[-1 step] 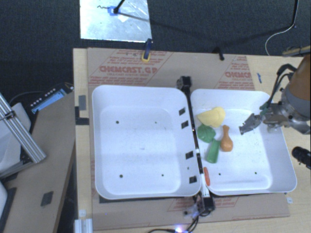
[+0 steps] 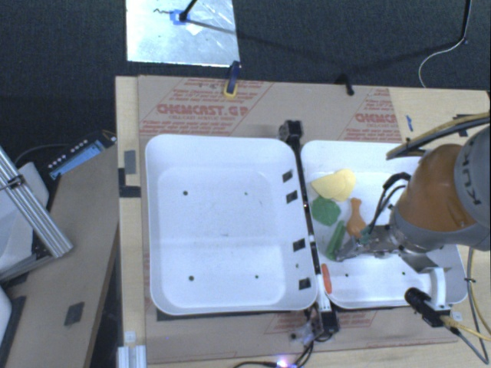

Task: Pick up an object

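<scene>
Grey arm with orange band reaches into the right white bin [image 2: 383, 282]. Two-finger gripper [image 2: 351, 248] sits low among the objects, just beside a dark green stick-shaped piece [image 2: 335, 238]; whether it is gripping anything: cannot tell. Nearby lie a pale yellow soft lump [image 2: 334, 183], a green flat block [image 2: 326, 211] and an orange-brown peg-shaped toy [image 2: 356, 218]. Left white bin [image 2: 222, 228] alongside.

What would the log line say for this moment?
arm: over right bin | gripper: low by green item | yellow, orange items nearby
</scene>
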You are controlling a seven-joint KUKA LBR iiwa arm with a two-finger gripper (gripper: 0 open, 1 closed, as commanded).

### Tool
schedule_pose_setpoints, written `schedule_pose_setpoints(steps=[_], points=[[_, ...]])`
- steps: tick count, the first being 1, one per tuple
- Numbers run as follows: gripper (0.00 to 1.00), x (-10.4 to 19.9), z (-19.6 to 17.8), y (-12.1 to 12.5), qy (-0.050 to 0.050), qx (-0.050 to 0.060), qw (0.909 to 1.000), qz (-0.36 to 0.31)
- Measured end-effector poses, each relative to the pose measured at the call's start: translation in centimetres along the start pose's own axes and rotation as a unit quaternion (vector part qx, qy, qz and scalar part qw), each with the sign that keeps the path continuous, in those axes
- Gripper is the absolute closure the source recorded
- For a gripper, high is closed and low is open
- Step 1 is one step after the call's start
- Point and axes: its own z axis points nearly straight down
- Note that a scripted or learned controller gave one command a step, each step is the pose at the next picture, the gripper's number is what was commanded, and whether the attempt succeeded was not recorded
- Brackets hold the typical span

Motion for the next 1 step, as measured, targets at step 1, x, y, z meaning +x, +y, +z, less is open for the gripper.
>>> schedule_pose_setpoints(steps=[1], points=[[0.0, 2.52, -0.86, 6.01, -0.002, -0.007, 1.0, -0.004]])
